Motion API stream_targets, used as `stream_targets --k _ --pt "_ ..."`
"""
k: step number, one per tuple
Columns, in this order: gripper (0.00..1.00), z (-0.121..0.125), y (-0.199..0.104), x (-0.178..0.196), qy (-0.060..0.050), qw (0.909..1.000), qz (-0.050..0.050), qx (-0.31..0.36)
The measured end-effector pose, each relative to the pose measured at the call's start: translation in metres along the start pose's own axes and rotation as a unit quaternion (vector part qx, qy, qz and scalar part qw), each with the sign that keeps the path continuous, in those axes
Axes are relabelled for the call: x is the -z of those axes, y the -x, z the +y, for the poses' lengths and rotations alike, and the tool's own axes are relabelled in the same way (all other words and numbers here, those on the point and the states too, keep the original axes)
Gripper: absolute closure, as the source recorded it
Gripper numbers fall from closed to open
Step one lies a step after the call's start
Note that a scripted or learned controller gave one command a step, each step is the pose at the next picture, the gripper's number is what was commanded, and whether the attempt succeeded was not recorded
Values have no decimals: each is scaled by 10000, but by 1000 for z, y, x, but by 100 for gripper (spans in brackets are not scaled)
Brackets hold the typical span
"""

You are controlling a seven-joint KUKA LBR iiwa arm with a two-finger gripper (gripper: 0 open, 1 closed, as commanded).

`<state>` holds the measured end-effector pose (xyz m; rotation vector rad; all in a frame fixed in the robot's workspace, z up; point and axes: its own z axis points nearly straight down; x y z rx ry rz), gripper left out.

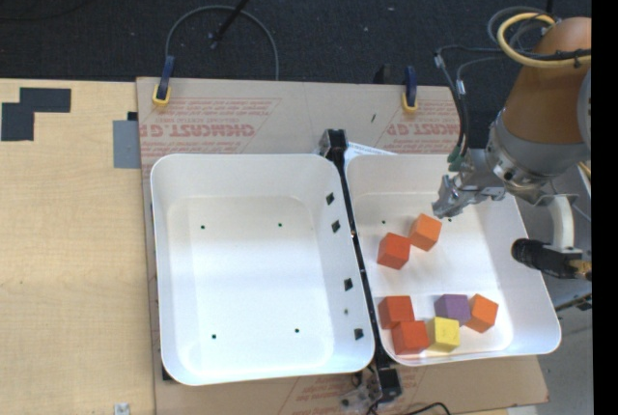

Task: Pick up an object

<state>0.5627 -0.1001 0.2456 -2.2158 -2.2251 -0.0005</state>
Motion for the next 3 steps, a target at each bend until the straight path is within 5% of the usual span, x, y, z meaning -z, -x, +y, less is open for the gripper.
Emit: stream_targets --k 3 --pt "100 28 -166 -20 -6 10000 -3 -3"
